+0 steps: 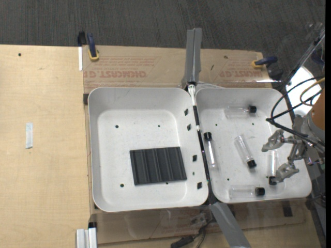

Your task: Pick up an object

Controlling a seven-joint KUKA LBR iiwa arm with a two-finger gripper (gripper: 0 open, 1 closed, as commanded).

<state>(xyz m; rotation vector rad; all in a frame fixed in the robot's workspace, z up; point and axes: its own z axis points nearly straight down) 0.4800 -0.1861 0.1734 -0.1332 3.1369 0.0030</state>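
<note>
Two shallow white bins sit side by side on the bench in the middle of the frame. The left bin [103, 138] holds a dark ribbed tray [158, 165] lying flat, a little below its centre. The right bin [217, 99] holds several clear tubes with black caps: one tube near the top [239, 111], lying almost level; one tube along the left wall [209, 149], standing nearly vertical in the frame just beside the divider; one tube in the middle [244, 151], tilted with its cap toward the lower right; one tube at the bottom edge [245, 192], lying level; and one tube at the right [272, 167], upright in the frame with its cap at the lower end. The gripper [279, 156] reaches in from the right edge over the right side of this bin, its two metal fingers [272, 141] spread apart, one above and one below in the frame. The tube at the right lies between them; whether the fingers touch it I cannot tell. Black cables [282, 110] loop above the gripper. Two clamps [92, 48] hold cardboard [124, 68] behind the bins.
</note>
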